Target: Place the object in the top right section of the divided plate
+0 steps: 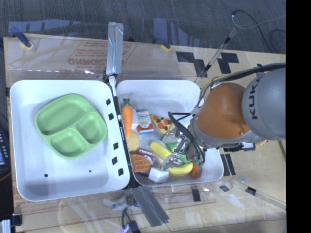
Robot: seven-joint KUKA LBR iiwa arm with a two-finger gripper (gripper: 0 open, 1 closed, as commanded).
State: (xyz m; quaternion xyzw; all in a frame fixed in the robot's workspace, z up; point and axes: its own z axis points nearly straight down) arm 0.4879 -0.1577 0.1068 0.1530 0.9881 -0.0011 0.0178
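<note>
Risk 1: a wrong or double pick is likely, because the toys in the right bin (204,89) are packed close; the banana (181,169), corn (161,150) and white block (158,174) lie touching or just beside each other under the gripper (187,152).
Risk 2: a slip on the way is possible; the path to the plate (71,125) goes over the divider (116,125) between the bins, and a weak hold could be lost there.
Risk 3: the wrong section could be hit; the top right section (91,126) is small, w/ the other two sections right next to it.
Object: which toy is meant cannot be told; all toys are seen right of the plate, in the right bin. Nothing is seen on the plate.
Carrot (127,120): nearest to the plate, along the divider, apart from the gripper.
Arm pose: the arm (265,108) is reached in from the right, far from the plate; the orange band (221,113) is bent down over the right bin, wrist low among the toys.
Gripper state: cannot be told; cables and clutter hide it, and no held toy can be made out.
Stage (est.): the pick is not yet done.
</note>
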